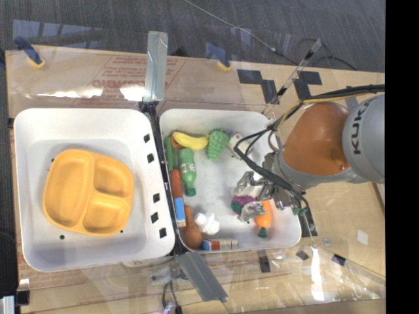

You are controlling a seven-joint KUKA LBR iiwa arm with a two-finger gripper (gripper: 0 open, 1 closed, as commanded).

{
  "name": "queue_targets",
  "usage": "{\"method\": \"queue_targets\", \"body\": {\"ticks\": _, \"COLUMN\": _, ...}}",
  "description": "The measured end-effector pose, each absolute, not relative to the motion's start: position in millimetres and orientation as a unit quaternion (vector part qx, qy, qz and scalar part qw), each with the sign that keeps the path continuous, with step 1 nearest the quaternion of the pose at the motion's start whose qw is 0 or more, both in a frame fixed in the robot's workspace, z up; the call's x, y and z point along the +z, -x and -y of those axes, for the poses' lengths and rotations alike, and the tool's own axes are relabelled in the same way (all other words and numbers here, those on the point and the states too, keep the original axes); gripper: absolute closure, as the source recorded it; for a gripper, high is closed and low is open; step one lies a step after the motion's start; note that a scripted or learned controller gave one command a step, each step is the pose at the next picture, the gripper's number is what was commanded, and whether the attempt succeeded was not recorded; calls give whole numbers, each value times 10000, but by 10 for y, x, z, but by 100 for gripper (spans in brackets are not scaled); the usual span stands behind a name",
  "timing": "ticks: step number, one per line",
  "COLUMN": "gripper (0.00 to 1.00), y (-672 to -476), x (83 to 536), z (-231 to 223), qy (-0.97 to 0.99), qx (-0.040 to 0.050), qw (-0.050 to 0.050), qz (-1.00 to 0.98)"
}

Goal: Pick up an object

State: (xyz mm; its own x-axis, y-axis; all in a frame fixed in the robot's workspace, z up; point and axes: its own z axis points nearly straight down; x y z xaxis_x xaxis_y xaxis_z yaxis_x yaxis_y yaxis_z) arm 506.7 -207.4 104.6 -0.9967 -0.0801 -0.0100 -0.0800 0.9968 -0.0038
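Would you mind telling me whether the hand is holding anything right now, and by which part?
It cannot be told. The hand is down in the right bin, right over a purple toy and an orange carrot, but no grip on either is visible.

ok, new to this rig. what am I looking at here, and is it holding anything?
One camera looks down at a slant on a bench with two white bins. The grey arm with the orange band is a KUKA robot reaching in from the right. Its gripper is low in the right bin, over a purple toy and a toy carrot; a grasp cannot be made out. That bin also has a banana, green bottle and green grapes. The left bin holds a yellow divided tray.
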Motion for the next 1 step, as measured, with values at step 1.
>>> {"method": "queue_targets", "body": {"ticks": 1, "gripper": 100, "y": -5572, "x": 2584, "z": 2107, "qy": -213, "qx": -21, "qw": 57, "qz": -9998}}
